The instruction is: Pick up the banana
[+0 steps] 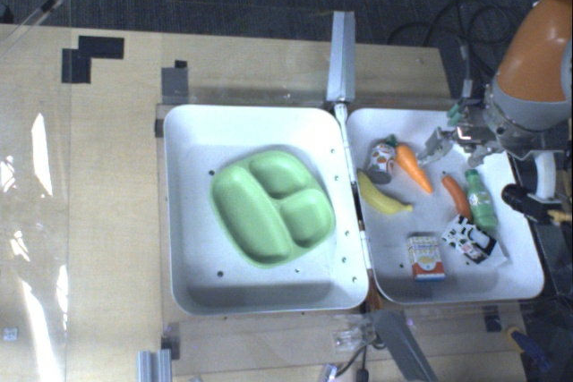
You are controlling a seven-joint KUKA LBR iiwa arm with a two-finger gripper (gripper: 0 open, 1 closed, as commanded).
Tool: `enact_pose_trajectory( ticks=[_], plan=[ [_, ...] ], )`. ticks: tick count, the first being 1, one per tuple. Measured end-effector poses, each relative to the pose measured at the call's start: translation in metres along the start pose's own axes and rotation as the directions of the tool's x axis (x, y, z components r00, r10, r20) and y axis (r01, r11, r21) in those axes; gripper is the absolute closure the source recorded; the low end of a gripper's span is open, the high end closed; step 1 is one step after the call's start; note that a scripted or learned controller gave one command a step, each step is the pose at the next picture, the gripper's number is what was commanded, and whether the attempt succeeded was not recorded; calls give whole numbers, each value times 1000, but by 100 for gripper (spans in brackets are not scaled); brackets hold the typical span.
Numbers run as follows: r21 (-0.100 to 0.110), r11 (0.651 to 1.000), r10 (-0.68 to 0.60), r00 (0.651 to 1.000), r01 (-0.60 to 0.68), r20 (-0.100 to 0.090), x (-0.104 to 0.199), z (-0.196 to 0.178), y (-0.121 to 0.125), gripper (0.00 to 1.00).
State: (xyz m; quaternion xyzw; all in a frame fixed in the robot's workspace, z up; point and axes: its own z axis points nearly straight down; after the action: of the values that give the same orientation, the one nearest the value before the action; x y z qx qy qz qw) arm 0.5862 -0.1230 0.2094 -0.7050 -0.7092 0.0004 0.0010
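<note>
The banana (385,196) is yellow and lies in the right bin (519,282) near its left wall, pointing down to the right. My gripper (453,151) hangs over the upper right part of that bin, to the right of and a little above the banana, beyond an orange carrot (413,168). Its two fingers stand apart with nothing between them. The gripper is open and well clear of the banana.
A small round red-and-white item (382,157) lies just above the banana. A second carrot (455,193), a green bottle (482,205), a black-and-white carton (471,240) and a small box (426,256) share the right bin. The left bin (188,282) holds a green divided plate (272,207).
</note>
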Motion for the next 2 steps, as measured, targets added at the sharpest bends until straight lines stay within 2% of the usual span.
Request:
enact_pose_trajectory(
  ticks=[1, 2],
  plan=[
    [-1, 997, -78, 997, 78, 0, -29, 86, 17, 0],
    [-14, 995, 95, 995, -95, 2, 29, 121, -45, 0]
  ],
)
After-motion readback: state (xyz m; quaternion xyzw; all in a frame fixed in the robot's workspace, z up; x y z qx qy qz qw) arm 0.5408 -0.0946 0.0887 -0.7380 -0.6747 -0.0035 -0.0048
